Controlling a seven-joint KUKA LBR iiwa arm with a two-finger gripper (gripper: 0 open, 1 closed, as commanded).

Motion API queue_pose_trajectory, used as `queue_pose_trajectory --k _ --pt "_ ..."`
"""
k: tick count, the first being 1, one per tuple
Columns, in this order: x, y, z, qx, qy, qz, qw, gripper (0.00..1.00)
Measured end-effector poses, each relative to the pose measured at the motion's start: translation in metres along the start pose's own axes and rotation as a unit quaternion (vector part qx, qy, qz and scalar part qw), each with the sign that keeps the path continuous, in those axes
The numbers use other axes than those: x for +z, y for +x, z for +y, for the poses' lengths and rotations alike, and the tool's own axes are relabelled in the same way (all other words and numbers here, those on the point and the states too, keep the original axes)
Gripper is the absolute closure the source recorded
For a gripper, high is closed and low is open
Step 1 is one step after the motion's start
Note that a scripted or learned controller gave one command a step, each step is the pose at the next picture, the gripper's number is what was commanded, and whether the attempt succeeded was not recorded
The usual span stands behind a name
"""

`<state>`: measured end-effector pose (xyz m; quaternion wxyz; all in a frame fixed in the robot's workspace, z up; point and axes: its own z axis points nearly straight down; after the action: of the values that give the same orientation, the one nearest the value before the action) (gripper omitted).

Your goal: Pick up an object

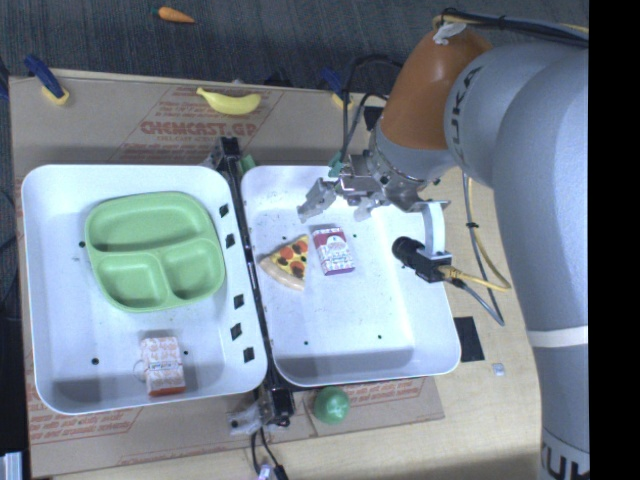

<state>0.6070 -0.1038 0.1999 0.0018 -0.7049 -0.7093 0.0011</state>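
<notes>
My gripper [340, 200] hangs over the back of the right bin [350, 358], its fingers spread and nothing between them. Just below it in the right bin lies a small red and white packet [334, 251], and to its left a toy pizza slice [288, 261]. In the left bin [50, 298] rests a green divided tray [155, 248], with a small orange and white box [162, 364] near the front.
A yellow toy banana [229, 99] lies on the cardboard behind the bins. A green ball [331, 404] sits in front of the right bin. An orange carrot-like toy [177, 14] lies on the dark floor at the back.
</notes>
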Motion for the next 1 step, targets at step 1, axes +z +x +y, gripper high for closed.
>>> queue_pose_trajectory --k 1 --pt "0.1090 0.0119 -0.0527 0.000 0.000 0.000 1.0000 0.00"
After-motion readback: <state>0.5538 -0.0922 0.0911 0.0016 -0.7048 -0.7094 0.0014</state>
